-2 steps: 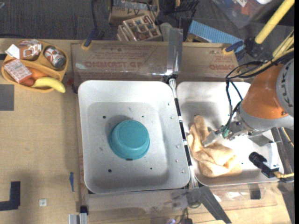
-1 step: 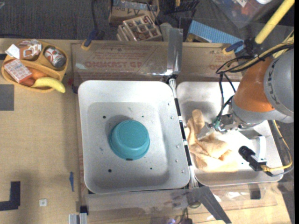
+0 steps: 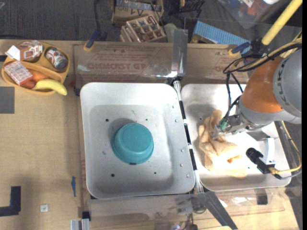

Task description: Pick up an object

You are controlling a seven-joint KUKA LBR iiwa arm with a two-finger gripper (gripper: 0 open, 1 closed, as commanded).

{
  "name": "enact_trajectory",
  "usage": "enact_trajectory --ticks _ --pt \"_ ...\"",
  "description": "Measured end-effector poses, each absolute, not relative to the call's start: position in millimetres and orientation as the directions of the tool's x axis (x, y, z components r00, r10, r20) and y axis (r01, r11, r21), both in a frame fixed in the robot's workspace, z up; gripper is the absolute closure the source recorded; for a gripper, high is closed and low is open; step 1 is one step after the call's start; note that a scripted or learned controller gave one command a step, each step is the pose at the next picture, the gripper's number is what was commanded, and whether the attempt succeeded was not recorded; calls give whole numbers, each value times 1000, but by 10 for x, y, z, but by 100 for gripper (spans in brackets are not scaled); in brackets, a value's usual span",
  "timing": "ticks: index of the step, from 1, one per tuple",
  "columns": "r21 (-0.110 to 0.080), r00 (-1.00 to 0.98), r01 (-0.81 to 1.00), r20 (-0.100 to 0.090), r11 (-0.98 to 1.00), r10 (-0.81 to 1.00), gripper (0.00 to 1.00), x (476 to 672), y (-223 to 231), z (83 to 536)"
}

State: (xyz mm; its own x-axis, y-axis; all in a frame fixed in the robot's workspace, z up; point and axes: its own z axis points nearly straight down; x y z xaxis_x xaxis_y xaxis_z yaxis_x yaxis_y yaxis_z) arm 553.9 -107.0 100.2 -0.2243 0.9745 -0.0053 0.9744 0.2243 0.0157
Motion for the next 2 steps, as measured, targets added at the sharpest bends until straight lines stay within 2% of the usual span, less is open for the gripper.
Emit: enact_trajectory --ticks 1,2 --pt "16 -224 974 -5 224 974 0 5539 -1069 1002" --pt "12 -313 950 -4 313 950 0 4880 -1248 898"
